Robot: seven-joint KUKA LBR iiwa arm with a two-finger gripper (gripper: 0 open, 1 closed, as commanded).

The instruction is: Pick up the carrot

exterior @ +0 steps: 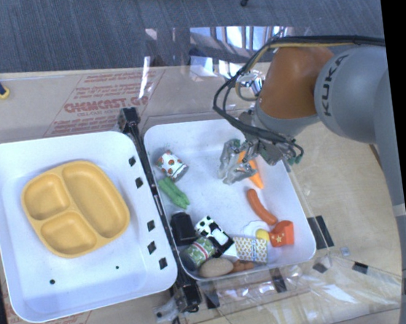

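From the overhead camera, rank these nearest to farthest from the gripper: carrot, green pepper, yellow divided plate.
1. carrot: right bin, at the gripper itself.
2. green pepper: same bin, by its left wall.
3. yellow divided plate: in the left bin, farthest.

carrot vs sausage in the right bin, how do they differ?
The carrot is bright orange; the sausage is a duller red-orange. The carrot lies right at the gripper, partly hidden by it; the sausage lies apart from the gripper and in full view. The visible part of the carrot looks shorter than the sausage. Both are long, slim and lie flat on the floor of the right bin.
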